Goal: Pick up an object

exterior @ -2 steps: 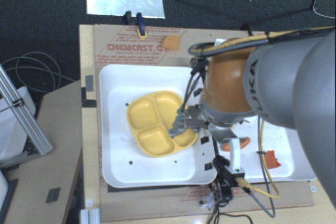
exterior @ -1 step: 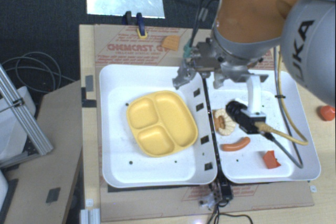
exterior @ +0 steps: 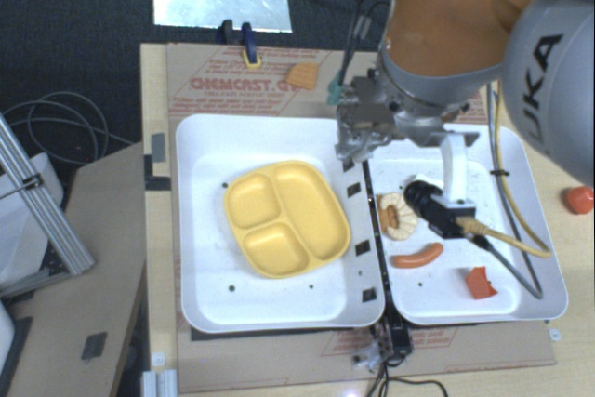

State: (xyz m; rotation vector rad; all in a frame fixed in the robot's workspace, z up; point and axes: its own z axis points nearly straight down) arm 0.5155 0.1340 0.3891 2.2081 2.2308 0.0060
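One sausage (exterior: 416, 257) lies lengthwise left to right.

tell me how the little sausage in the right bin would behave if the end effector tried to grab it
The sausage is small, thin and rounded, so it would probably roll or slip sideways under a push. It lies flat on the right bin floor, leaving little height to pinch. It looks like a light toy, likely easy to lift once gripped.

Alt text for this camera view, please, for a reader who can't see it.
A grey and orange robot arm reaches over two white bins, its claw above the divider between them. The left bin holds a yellow divided tray; the right bin holds a pastry, a sausage and a small red piece.
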